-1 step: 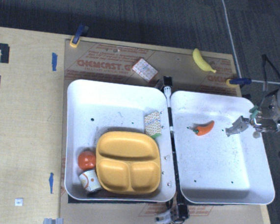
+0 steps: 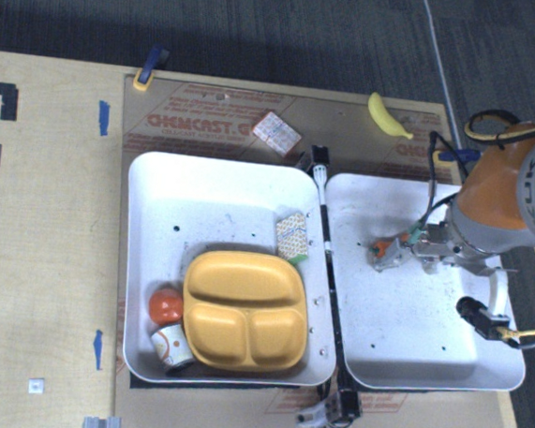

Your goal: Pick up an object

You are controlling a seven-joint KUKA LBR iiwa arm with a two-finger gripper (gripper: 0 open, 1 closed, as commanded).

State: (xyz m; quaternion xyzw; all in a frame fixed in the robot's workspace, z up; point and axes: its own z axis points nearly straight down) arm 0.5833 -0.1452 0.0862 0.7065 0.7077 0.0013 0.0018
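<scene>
Along the lower part of the frame, the left bin point(image 2: 142, 243) holds a yellow divided tray point(image 2: 244, 310) lying face down across its lower middle. Tucked against the tray's lower left edge are a red ball point(image 2: 165, 304) and, just below it, a small white cup with orange marks point(image 2: 172, 344), tipped on its side. Just above the tray's upper right corner, a patterned packet point(image 2: 292, 235) leans near the bin's right wall.

To the right, the right bin point(image 2: 405, 353) has the grey arm with its orange band point(image 2: 495, 193) reaching in from the right edge. The gripper point(image 2: 388, 252) sits low over the bin's upper middle, pointing left; its tip is a small blur of grey and orange, and whether it is spread, pressed together or pinching anything cannot be told.

Farther up, on the brown board behind the bins, a small patterned box point(image 2: 275, 132) lies at upper centre, and a banana point(image 2: 388, 116) rests at upper right.
</scene>
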